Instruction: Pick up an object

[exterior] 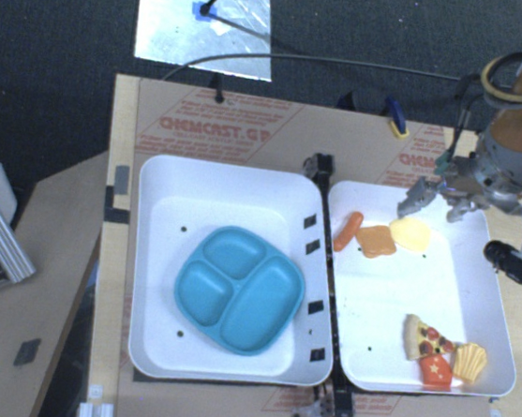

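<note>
While the end effector [434,203] hovered at the far rim of the right bin [490,306], its two fingers stood spread and held nothing. We judged the step in hand to be the approach for a pick. The likeliest target was the pale yellow piece [411,234], which lay just below the fingers on the bin floor, touching the orange piece [377,242] at its left. To do this well, we would bring the fingers straight down astride the yellow piece alone, keep them off the orange one, and close only once they were low enough to catch its thin edge. Flat toy food slips easily, so a shallow grip could fail.

Taking the yellow piece as our landmark, a small sausage [347,230] lay beyond the orange piece, near the divider. Well toward the near corner sat a pizza slice [423,337], a red piece [437,370] and a ridged yellow shell [471,361], clustered together. The left bin [164,191] held a blue sectioned plate [238,288].
</note>
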Action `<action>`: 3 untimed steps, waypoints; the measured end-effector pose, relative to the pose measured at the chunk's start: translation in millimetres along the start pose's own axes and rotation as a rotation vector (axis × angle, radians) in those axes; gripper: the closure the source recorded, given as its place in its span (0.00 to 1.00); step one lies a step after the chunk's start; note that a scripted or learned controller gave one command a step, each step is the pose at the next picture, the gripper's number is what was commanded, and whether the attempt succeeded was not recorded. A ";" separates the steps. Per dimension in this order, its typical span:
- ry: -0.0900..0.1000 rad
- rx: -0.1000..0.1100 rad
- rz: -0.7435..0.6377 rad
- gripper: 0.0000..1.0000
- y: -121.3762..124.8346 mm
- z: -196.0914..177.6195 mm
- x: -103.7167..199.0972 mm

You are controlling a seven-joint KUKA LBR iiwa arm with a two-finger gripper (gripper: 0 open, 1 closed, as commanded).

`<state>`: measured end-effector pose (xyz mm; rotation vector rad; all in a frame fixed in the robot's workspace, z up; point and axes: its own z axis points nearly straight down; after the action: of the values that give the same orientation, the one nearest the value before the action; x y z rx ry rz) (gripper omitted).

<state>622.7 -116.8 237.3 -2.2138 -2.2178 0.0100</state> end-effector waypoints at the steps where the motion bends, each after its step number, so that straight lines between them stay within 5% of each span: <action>1: -0.001 -0.012 -0.002 0.00 2.2 -7.2 0.3; 3: -0.001 -0.010 0.000 0.00 17.5 111.5 -2.0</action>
<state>639.1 -118.6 125.6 -2.2191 -2.2236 0.0010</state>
